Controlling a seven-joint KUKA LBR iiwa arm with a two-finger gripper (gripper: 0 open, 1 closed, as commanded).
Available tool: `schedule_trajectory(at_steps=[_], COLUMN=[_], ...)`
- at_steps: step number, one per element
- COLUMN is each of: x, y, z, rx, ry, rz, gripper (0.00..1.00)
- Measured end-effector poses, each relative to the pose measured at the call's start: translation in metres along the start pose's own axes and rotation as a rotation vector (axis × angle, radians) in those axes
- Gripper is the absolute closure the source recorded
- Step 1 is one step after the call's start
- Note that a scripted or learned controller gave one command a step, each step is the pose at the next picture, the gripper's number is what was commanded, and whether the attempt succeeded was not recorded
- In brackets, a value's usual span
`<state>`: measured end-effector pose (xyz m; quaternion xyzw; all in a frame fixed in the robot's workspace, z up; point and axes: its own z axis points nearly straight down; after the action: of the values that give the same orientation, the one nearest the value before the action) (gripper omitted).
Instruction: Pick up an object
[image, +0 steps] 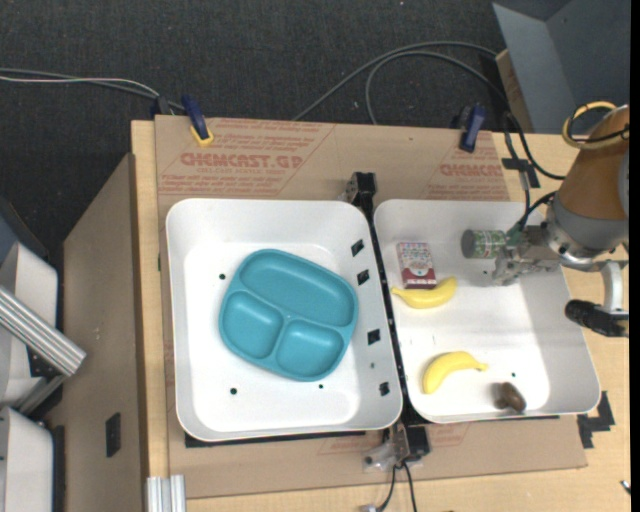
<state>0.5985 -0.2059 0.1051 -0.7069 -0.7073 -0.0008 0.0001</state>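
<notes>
The gripper (508, 262) sits low over the upper right part of the right bin (560, 330), reaching in from the right under the grey wrist and orange band of the arm (592, 195); whether it is spread or pressed together cannot be told, since its metal parts blur into the white floor. Just beside its tip, to the left, lies a small greenish can (483, 243) on its side, long axis running left to right, one end toward the gripper; touching or merely close cannot be judged. Further left, near the wall shared with the other bin, a small red-and-white box (415, 262) lies flat, its long axis running up and down the view, and a banana (426, 294) touches or nearly touches its lower edge, lying crosswise with its ends curving upward. A second banana (448, 370) lies lower in the bin, its long axis roughly left to right with the stem end pointing right, and a small brown object (510, 398), too dim to name, rests near the bottom rim. Bare white floor lies between the two bananas and across the bin's right half, giving room there. The left bin (190, 330) holds a teal divided plate (288, 313) near its middle, with bare floor all around it. A black part of the arm (598, 318) overhangs the right bin's right rim, and the arm itself is cut off at the right edge.
</notes>
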Motion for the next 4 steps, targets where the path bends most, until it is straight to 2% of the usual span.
schedule_trajectory(at_steps=[2, 3, 4], x=[-0.011, -0.013, 0.036], y=[0.001, 0.006, 0.012], z=[-0.125, -0.171, -0.154], rx=[-0.007, -0.006, 0.003], ry=[-0.005, -0.004, 0.001], rz=[0.0, -0.001, -0.004], gripper=[1.0, 1.0, 1.0])
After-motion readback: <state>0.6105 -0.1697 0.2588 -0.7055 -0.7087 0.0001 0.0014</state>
